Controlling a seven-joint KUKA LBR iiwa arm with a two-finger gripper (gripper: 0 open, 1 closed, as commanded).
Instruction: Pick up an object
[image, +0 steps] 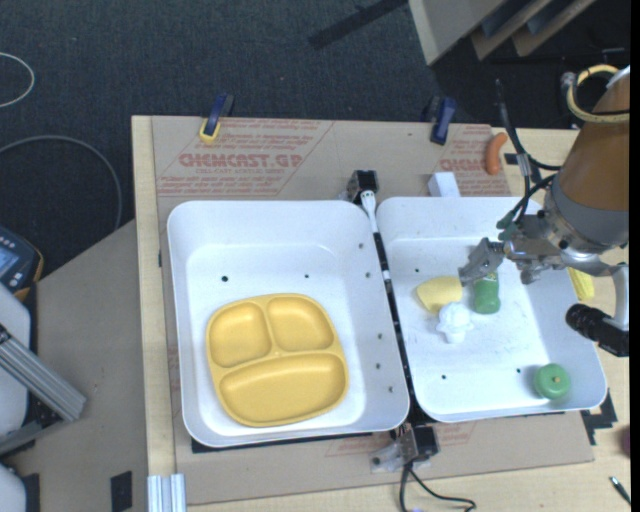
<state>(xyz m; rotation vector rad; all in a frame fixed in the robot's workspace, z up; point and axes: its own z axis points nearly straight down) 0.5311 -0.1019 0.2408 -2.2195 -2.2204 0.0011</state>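
In the right bin (560, 340), the gripper (484, 272) hangs just over a green bottle-like piece (485, 297), which looks to stand upright with its long axis vertical. Whether the gripper is clenched or released, I cannot tell. A pale yellow piece (438, 293) and a small white one (454, 320) lie just beside it. The left bin (200, 240) holds a yellow divided plate (277, 356).
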